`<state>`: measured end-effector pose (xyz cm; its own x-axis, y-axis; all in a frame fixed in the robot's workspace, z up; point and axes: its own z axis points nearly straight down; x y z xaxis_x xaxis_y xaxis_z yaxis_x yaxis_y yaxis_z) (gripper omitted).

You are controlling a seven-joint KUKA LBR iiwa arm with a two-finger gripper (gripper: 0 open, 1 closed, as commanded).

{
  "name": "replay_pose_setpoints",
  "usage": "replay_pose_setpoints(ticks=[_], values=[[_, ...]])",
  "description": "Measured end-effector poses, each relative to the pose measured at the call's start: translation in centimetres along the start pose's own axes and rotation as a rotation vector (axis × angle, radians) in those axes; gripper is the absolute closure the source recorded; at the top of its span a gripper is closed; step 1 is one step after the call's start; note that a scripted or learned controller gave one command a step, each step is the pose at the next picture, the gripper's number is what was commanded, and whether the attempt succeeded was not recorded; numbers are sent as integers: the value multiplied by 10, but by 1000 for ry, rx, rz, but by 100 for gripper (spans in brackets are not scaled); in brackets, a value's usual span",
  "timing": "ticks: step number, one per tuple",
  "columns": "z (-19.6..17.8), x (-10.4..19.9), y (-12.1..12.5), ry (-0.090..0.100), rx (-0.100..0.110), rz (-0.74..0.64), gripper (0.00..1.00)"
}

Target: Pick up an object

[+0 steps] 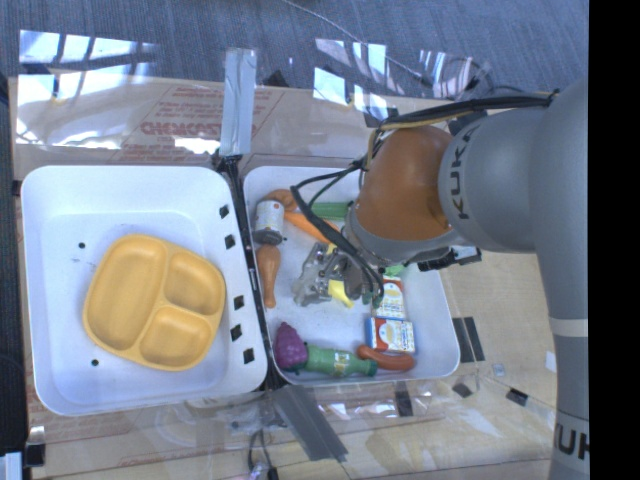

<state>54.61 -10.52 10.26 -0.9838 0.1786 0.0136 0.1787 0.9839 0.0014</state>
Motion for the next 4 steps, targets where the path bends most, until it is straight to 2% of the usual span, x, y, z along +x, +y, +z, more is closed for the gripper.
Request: replay_pose_setpoints(ticks=[1, 2, 3, 4], values=[[0, 0, 0, 0, 0, -1, 0], [-7, -1, 1, 3, 0, -6, 100], [-7, -1, 1, 3, 0, -7, 0], [-13, -1, 2, 5, 0, -11, 100]])
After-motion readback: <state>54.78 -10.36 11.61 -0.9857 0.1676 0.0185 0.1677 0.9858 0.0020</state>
